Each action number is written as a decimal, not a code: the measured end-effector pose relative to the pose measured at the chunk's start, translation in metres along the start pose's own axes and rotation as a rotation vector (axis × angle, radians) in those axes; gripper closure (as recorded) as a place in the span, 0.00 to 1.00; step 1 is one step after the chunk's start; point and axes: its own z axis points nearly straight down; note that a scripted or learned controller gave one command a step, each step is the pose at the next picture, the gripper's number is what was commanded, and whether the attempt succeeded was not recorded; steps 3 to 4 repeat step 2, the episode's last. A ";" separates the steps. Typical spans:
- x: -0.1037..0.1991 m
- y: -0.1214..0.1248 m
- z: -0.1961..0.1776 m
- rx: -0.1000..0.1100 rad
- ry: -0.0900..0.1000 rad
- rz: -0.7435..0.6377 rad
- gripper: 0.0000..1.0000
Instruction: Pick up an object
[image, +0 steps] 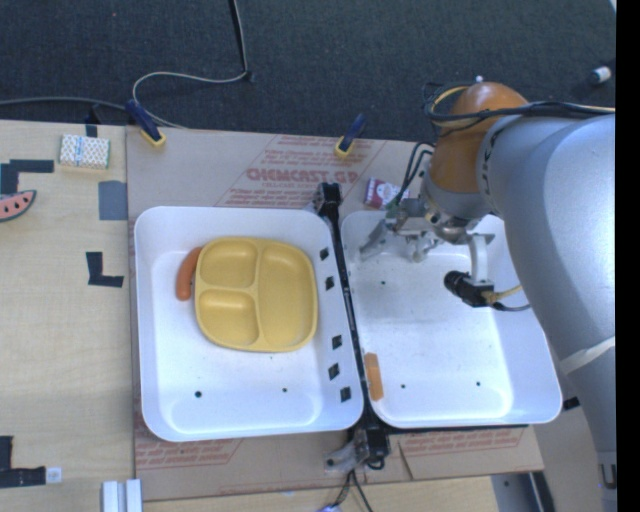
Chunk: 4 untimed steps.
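Observation:
My gripper (393, 247) hangs over the far left part of the right bin (520, 395), close to its back wall. Its two grey fingers (371, 244) stand apart, so it is open with nothing between them. A small orange piece (373, 375) lies in the right bin against the divider, well toward the front from the gripper. In the left bin (240, 410) a yellow divided plate (256, 293) lies flat, and an orange-red sausage-shaped piece (184, 275) is tucked along its left edge.
The grey arm (560, 210) with its orange band (470, 110) covers the right bin's far right side. A small wrapped item (378, 192) lies on the cardboard behind the bins. Clips (350, 137) and cables sit along the back edge.

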 end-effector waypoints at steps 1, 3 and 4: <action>0.001 0.000 -0.010 0.001 0.001 -0.001 1.00; 0.000 0.000 -0.009 0.001 0.000 -0.001 0.00; 0.000 0.000 -0.009 0.001 0.000 -0.001 0.00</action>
